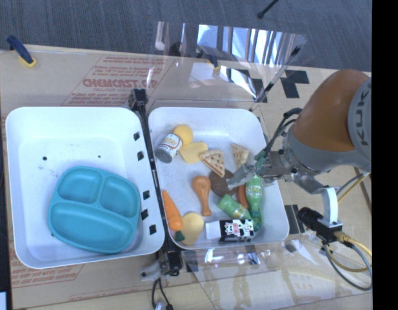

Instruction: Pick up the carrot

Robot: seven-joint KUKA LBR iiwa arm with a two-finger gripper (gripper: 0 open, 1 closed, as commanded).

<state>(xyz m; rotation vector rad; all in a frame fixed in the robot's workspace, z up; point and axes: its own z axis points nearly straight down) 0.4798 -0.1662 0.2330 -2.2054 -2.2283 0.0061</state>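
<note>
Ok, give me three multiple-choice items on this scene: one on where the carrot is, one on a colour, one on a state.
1. Where does the carrot lie?
A. On the blue tray
B. In the right bin, by its left wall
C. On the bench outside the bins

2. What colour is the divided tray in the left bin?
A. Blue
B. Red
C. Yellow

3. How does the small can stand?
A. Upright on its base
B. Stacked on the tray
C. Tipped on its side

Answers: 1 B, the carrot rests against the left wall of the right bin, beside a yellow fruit. 2 A, the tray is plainly blue. 3 C, its round end faces sideways.
</note>
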